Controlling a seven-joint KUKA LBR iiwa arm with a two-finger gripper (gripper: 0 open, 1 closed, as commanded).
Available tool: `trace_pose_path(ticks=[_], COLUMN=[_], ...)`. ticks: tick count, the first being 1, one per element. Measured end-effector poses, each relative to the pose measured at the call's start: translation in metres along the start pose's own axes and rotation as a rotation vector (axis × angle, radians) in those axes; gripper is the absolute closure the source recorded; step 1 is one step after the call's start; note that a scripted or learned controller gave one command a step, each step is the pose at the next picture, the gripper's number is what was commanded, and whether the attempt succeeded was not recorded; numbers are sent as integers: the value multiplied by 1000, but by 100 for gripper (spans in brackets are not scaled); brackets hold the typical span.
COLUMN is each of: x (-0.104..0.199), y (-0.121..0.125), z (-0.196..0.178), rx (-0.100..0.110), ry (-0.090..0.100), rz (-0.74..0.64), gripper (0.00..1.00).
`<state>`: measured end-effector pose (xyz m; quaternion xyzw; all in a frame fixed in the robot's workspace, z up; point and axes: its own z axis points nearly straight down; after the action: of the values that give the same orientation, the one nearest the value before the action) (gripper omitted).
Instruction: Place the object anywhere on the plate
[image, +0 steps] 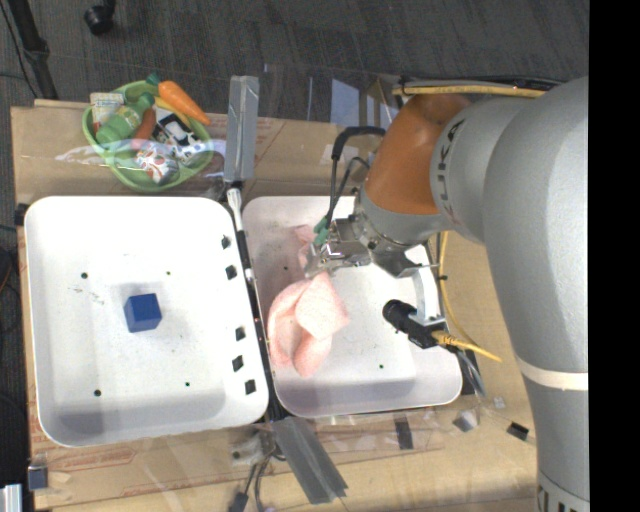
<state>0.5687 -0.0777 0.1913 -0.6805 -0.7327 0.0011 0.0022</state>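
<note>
You have two shallow white bins side by side on the bench (290, 140). The left bin (60, 400) holds a single thing, a small blue cube (143, 311). It sits flat on the floor a little left of the bin's middle, well apart from every wall.

The right bin (385, 385) holds the pink plate (305, 325). It lies in the left half of that bin, close against the wall the two bins share. It does not look flat to you: it seems tilted or buckled, with a paler upper face and a deeper pink edge toward the near side. A further patch of pink shows at its far end, just left of the gripper. From this slant you cannot tell whether that patch is part of the plate.

The gripper (332, 252) hangs over the far-left part of the right bin, just above the far end of the plate. You cannot tell whether the pincer is wide or narrow, or whether it touches the plate, because the wrist hardware covers it. The grey arm (520, 200) with its orange band reaches in from the right and covers the bin's far-right corner.

So the cube and the plate are in separate bins, with the dividing walls between them.

Outside the bins, at the far-left corner of the bench, stands a green bowl (150, 185). It is heaped with toy food, and an orange carrot (180, 98) sits on top.
</note>
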Motion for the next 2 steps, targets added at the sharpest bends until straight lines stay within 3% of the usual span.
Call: trace_pose_path(ticks=[1,2], x=[1,57], y=[0,8], z=[-40,-45], rx=[-2,1], ry=[-1,-1], rz=[-9,-415], gripper=[100,100])
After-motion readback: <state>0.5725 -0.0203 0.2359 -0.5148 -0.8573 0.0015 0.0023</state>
